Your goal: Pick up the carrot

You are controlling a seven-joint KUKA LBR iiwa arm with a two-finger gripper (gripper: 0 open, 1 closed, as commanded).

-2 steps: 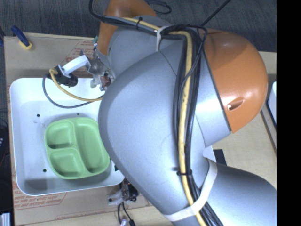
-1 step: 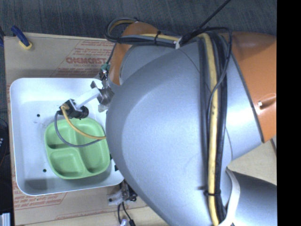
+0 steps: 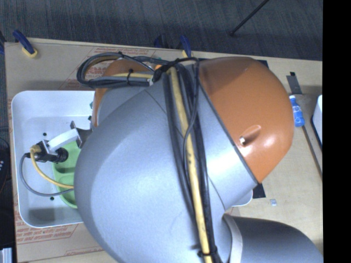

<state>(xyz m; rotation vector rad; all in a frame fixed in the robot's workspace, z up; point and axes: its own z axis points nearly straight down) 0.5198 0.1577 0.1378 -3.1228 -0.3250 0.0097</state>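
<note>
We look down on a pale brown bench top (image 3: 307,163) with most of its middle covered by the grey arm with its broad orange band (image 3: 247,114), black cables running along its length. The arm reaches across to the shallow white plastic bin (image 3: 22,108) at the bench's left edge. What we see of the gripper (image 3: 83,135) sits low over that bin's right half, tucked against the arm's bulk, and we cannot tell whether its jaws are spread or pressed together. A flat, light green plastic thing (image 3: 64,182) lies on the bin floor towards its lower right corner, partly under the arm. We cannot tell where the carrot lies. Near the bench's right edge a small blue and white tube (image 3: 296,112) lies beside a strip of black tape (image 3: 293,83). A blue clamp (image 3: 23,39) grips the bench's upper left corner.
</note>
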